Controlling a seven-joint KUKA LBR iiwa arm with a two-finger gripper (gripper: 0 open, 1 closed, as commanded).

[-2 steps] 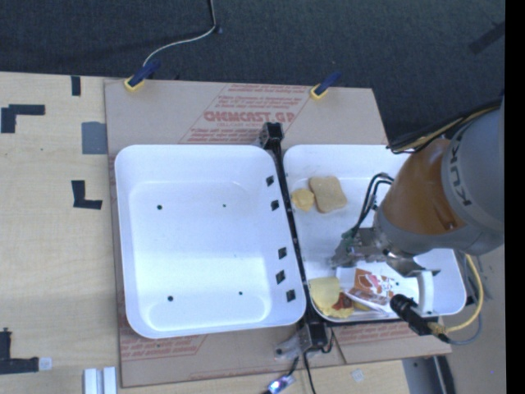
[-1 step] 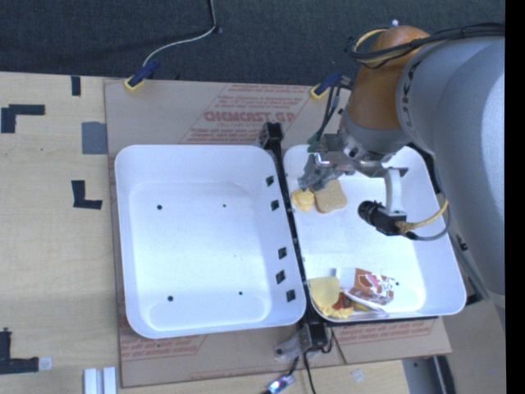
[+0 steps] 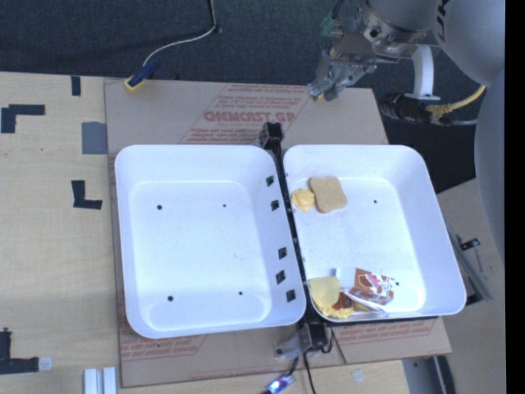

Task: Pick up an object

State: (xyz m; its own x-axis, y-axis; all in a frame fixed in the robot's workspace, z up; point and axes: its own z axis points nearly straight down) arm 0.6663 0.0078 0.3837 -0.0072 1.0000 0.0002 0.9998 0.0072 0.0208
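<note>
My gripper [image 3: 328,87] hangs high above the bench, past the far edge of the right bin [image 3: 426,220], and nothing shows between its fingertips. In that bin lie a tan biscuit-like piece [image 3: 328,193] and a small yellow lump [image 3: 303,199] near the far left corner. At the near edge sit a yellow block [image 3: 323,290] and a red and white wrapped item [image 3: 371,288].
The left bin [image 3: 139,220] stands beside the right one, joined by a black clip strip [image 3: 280,220]. Both rest on a cardboard sheet [image 3: 238,117]. A cable with a blue and yellow end [image 3: 141,74] lies at the far left.
</note>
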